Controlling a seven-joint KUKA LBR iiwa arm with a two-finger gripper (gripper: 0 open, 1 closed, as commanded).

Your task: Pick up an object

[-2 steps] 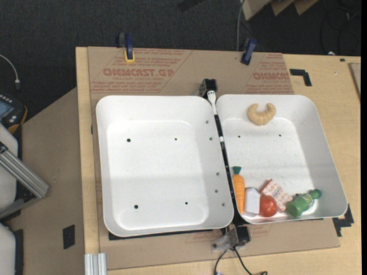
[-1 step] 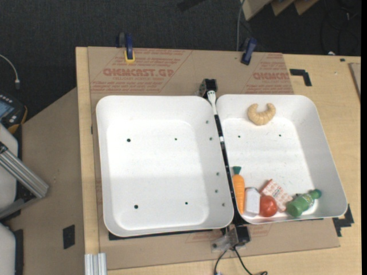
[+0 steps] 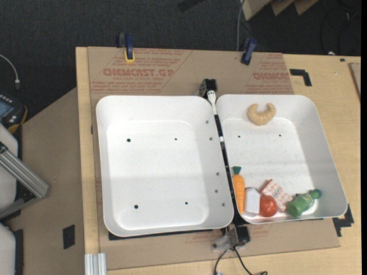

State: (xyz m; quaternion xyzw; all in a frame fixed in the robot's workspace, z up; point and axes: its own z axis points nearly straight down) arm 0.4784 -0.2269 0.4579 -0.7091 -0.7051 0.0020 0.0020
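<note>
The right bin (image 3: 298, 153) holds all the objects. A tan croissant (image 3: 261, 113) lies near its far edge. Along its near edge sit an orange carrot (image 3: 238, 187), a small white block (image 3: 252, 201), a red tomato-like piece (image 3: 268, 205), a pink and white packet (image 3: 276, 189) and a green bottle (image 3: 301, 203) lying on its side. These near objects are packed close together.
The left bin (image 3: 157, 165) sits beside the right one on a cardboard sheet (image 3: 172, 67). Two blue clamps (image 3: 127, 44) (image 3: 249, 50) hold the sheet at the far edge. A black cable fixture (image 3: 209, 87) lies between the bins.
</note>
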